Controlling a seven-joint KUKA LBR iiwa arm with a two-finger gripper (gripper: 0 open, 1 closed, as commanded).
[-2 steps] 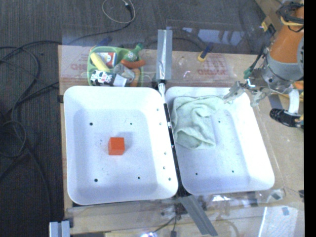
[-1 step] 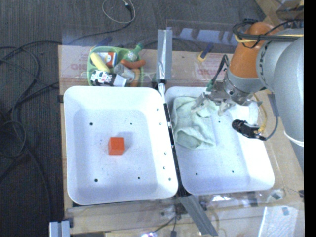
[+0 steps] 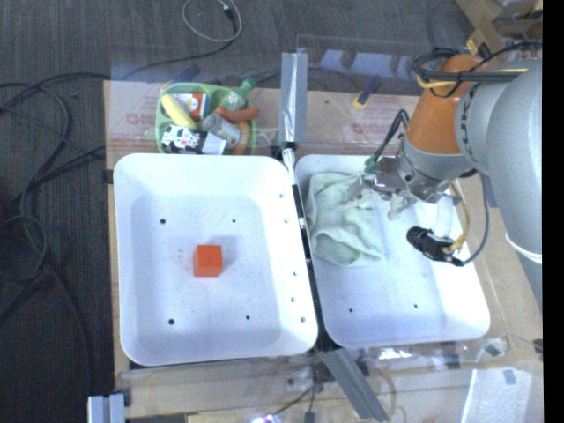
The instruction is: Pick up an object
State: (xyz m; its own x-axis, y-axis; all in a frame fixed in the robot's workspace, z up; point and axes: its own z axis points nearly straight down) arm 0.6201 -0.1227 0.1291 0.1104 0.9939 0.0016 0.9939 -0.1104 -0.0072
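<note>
Robotics lab: grey industrial arm with orange band [image 3: 445, 122] over two shallow white plastic bins [image 3: 132, 236], loose black cables [image 3: 35, 104] across dark carpet.

Arm [image 3: 507, 139]: grey, coming in from the right side, bulky upper link filling the top right corner of the view.
Orange band [image 3: 438, 117]: just above the wrist, over the far edge of the right bin [image 3: 414, 324].
Wrist: angled down and leftward, over the far right part of the right bin.
Gripper [image 3: 381, 192]: low over the right bin's far half, near its far edge, pointing left.
Cables: black and yellow loops hang from the wrist's near side.
</note>
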